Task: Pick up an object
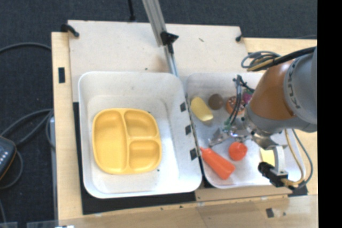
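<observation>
The right bin (195,83) holds several small objects. A pale yellow lump (201,109) lies by its left wall, with a brown ball (215,100) just behind it. Near the front sit an orange carrot-shaped piece (217,163) and a red ball (238,150). My gripper (227,136) reaches down into the middle of this bin, just above the red ball and to the right of the yellow lump. The arm's orange band (270,96) and grey wrist cover the bin's right half. Nothing can be seen held.
The left bin (88,88) contains a yellow divided plate (127,140). A small multicoloured item (235,100) sits beside the wrist, and a yellow block (269,156) lies at the right bin's front right. A metal pole (152,2) slants up from the bench's back edge.
</observation>
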Action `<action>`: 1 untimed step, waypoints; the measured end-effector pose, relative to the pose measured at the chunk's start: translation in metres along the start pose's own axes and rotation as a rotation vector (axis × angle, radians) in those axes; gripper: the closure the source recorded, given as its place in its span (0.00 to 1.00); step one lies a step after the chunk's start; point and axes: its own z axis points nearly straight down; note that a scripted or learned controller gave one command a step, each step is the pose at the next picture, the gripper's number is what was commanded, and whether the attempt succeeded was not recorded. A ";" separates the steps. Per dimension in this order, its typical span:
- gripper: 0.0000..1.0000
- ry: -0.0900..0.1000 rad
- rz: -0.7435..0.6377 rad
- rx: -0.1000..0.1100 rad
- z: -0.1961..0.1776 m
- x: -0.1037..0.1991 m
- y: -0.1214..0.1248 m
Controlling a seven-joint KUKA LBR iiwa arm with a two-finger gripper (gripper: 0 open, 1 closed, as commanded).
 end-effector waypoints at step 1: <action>0.00 0.000 -0.007 -0.011 -0.084 0.007 -0.014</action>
